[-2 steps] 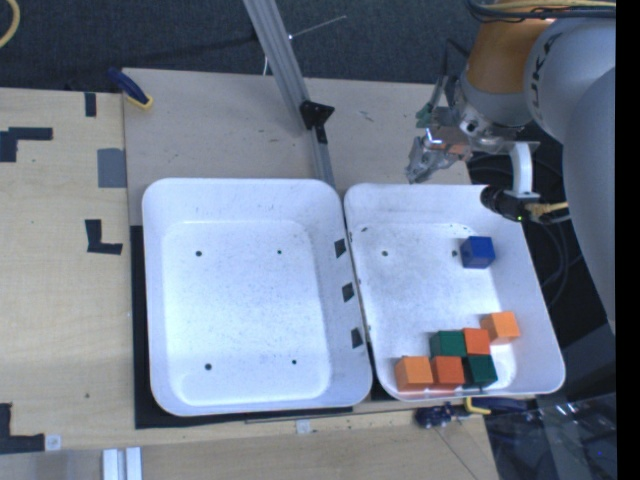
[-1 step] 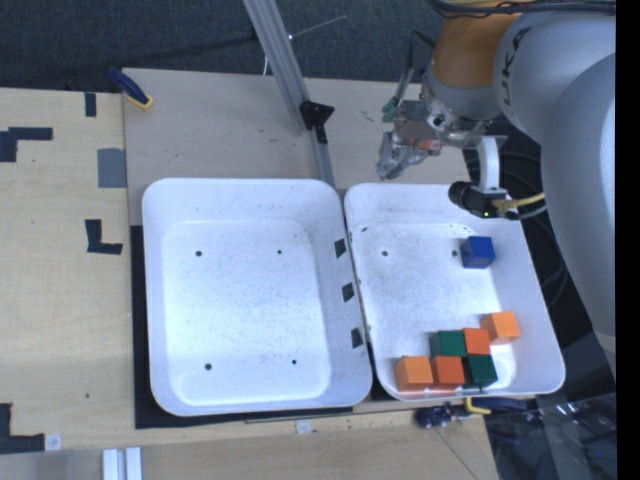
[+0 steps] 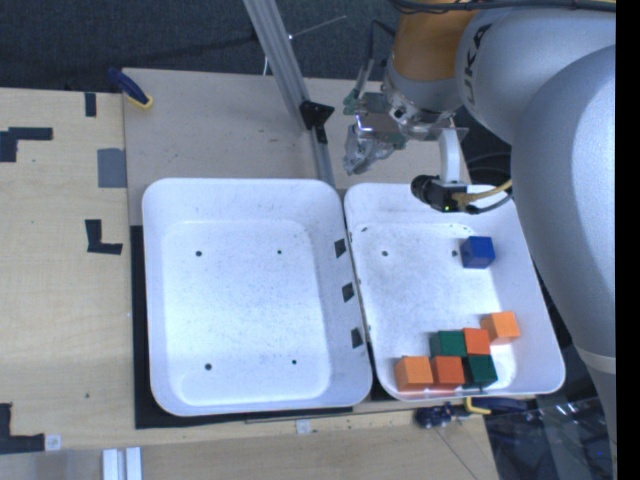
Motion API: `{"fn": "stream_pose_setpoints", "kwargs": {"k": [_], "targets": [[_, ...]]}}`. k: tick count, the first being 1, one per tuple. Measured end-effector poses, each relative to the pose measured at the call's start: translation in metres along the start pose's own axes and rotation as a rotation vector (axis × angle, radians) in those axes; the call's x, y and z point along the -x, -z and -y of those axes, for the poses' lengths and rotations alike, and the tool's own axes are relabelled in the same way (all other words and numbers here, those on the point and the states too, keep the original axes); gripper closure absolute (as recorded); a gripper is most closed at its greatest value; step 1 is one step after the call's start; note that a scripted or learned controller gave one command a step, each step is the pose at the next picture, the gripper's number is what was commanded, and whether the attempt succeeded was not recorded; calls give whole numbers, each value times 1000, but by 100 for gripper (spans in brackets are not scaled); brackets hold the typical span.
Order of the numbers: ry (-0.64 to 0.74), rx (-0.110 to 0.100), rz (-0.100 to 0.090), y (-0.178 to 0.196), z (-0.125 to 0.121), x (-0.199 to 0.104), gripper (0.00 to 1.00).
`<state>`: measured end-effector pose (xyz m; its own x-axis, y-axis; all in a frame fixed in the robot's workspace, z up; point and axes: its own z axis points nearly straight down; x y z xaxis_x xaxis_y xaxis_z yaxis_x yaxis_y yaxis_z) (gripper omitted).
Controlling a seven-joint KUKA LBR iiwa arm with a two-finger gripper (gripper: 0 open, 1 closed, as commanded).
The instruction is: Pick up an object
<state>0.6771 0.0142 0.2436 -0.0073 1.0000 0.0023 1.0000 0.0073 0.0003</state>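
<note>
Gripper [image 3: 362,154] hovers at 12 o'clock of the right bin [image 3: 400,208], grip state unclear to us, presumably staging above blocks [image 3: 455,358] clustered at 5 o'clock.

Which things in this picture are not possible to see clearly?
- Gripper, camera view: small and blurred above the right white plastic bin; open or shut is unclear.
- Cluster of orange and green cubes: packed together, so the exact count is uncertain.
- Small blue cube: its far faces are hidden.

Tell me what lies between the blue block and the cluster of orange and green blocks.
Camera view: bare white floor of the right bin separates the blue block from the cluster.
</note>
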Motion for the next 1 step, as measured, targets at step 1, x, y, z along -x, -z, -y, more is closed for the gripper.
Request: {"fn": "stream_pose_setpoints", "kwargs": {"k": [1], "targets": [[0, -3, 1, -14, 1, -60, 100]]}}
